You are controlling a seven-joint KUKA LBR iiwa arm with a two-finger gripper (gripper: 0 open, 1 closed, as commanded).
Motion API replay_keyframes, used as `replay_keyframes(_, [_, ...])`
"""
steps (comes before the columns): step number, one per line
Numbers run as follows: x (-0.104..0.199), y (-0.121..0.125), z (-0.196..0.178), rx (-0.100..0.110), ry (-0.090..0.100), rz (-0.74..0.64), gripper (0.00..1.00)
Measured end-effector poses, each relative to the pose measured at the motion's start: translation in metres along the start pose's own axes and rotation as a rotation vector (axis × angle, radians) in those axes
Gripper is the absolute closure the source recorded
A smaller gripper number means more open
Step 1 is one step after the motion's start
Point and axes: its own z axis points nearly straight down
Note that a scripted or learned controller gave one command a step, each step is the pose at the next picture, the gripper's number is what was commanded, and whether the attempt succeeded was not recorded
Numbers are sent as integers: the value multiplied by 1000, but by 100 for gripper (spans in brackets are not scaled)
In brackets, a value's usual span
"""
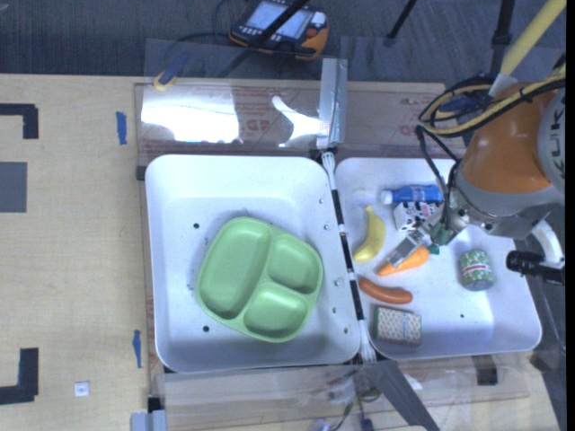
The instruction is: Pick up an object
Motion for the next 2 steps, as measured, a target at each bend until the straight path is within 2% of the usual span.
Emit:
replay_keyframes(1, [-36,14,29,-10,-15,-462,0])
replay_keyframes(2, [-7,-27,52,-4,-7,-567,0])
